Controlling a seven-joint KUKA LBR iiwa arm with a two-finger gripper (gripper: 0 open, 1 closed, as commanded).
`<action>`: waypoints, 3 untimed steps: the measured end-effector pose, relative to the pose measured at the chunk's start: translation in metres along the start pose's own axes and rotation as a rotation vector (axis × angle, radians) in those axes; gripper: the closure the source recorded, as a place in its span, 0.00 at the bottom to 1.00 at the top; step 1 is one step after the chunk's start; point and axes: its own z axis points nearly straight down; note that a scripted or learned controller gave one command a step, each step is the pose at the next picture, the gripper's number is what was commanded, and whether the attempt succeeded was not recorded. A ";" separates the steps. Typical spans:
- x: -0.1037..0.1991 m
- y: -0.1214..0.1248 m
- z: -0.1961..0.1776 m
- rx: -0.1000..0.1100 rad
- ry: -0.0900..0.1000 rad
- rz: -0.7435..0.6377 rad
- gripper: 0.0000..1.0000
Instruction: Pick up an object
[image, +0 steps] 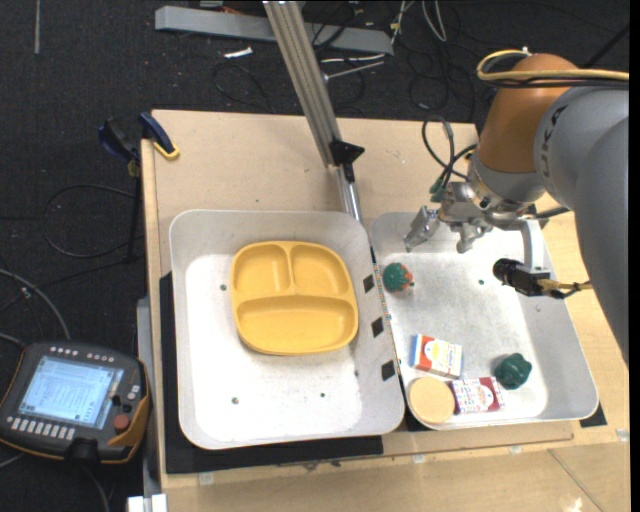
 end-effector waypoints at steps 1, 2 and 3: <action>0.007 -0.006 0.048 -0.001 0.000 0.000 0.00; 0.008 -0.006 0.064 -0.004 -0.001 0.002 0.00; 0.008 -0.005 0.052 -0.007 -0.001 0.002 1.00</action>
